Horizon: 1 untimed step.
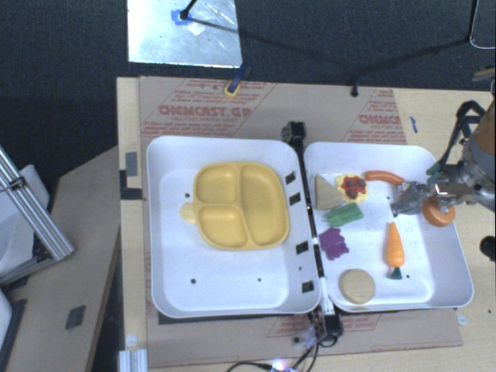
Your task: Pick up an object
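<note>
The right bin [459, 279] holds several toy foods: a pizza slice [339, 189], an orange sausage [384, 177], a green piece [343, 215], purple grapes [333, 242], a carrot [395, 246], a round beige biscuit [357, 285] and an orange ring [440, 216]. My gripper [405, 200] hangs over the bin's upper right part, just below the sausage and above the carrot's blunt end. The orange ring lies right beside it, partly under the wrist. I see nothing clearly held.
The left bin [167, 285] carries a yellow divided plate [236, 205]. A black hinge strip [306, 208] runs between the bins. Cardboard [201, 107] lies under both. The grey arm [473, 173] enters over the right bin's far right rim.
</note>
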Each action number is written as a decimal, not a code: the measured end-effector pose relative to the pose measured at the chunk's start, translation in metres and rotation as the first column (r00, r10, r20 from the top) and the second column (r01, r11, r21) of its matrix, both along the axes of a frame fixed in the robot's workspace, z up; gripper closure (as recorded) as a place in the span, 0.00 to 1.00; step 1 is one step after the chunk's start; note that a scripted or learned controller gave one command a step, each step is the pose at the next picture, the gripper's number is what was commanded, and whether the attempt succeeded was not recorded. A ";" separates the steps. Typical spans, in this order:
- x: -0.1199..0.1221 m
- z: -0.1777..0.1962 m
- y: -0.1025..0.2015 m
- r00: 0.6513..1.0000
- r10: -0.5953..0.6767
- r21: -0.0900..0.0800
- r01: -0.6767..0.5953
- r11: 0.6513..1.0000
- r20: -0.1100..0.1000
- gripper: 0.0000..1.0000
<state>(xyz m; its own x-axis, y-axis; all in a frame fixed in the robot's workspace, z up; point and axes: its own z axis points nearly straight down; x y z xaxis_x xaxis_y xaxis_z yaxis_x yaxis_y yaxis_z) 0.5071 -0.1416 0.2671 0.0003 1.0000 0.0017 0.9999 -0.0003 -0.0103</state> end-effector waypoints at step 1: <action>0.002 0.006 0.000 1.000 0.003 -0.002 -0.003 1.000 0.012 0.00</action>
<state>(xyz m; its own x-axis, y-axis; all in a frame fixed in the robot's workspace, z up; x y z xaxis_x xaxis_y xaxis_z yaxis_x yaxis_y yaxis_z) 0.5091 -0.1412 0.2732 -0.0025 1.0000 -0.0005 1.0000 0.0025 0.0022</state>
